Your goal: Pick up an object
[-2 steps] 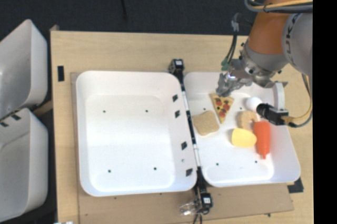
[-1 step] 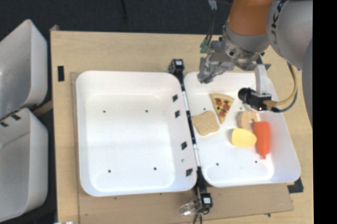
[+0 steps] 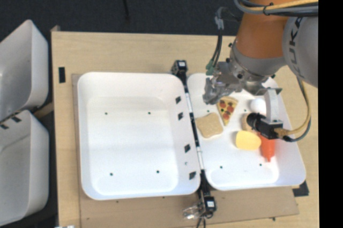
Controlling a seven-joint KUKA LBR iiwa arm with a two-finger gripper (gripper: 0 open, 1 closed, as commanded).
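My gripper (image 3: pixel 213 94) hangs over the back left part of the right bin (image 3: pixel 241 176), under the orange wrist band. Its dark fingers point down beside a pizza slice (image 3: pixel 228 109), and nothing shows between them. A tan bread slice (image 3: pixel 209 126) lies just in front of the gripper. Further right lie a yellow block (image 3: pixel 247 140), an orange carrot-like piece (image 3: pixel 268 148), a white egg-like piece (image 3: pixel 258 105) and a small brown item (image 3: pixel 247 121), partly hidden by a black cable fitting.
The left bin (image 3: pixel 128 135) sits beside the right one, split from it by a rim with black clips (image 3: pixel 188 114). White containers (image 3: pixel 19 114) stand off the bench at the far left. A cable (image 3: pixel 300 125) loops over the right bin's right side.
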